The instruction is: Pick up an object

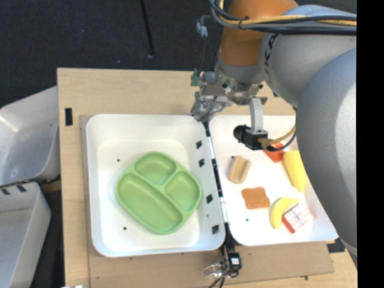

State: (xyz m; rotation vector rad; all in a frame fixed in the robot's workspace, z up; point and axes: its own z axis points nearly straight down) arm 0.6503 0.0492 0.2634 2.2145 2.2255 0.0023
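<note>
Two white bins are set side by side on the bench (120, 83). The left bin (102, 137) carries a green plate (159, 191) with three compartments, lying near its middle and slightly toward the front edge. The right bin (240, 233) carries the loose objects. A tan block (239, 169) is seen near the bin's left edge, about midway along it. A brown toast slice (256, 198) is laid just in front of the block, apart from it. A yellow banana (278, 210) is curved toward the front right corner, touching a red and white box (297, 218) at its right. Print is visible on the box, but it is too small to be read. A long yellow piece (294, 168) is placed by the right edge, with a small red thing (275, 155) just behind it, partly covered by the arm's black fitting. The gripper (206, 110) is held over the back end of the seam between the bins, near the back left corner of the right bin. Nothing is seen between its fingers; how far they are parted cannot be told.
</note>
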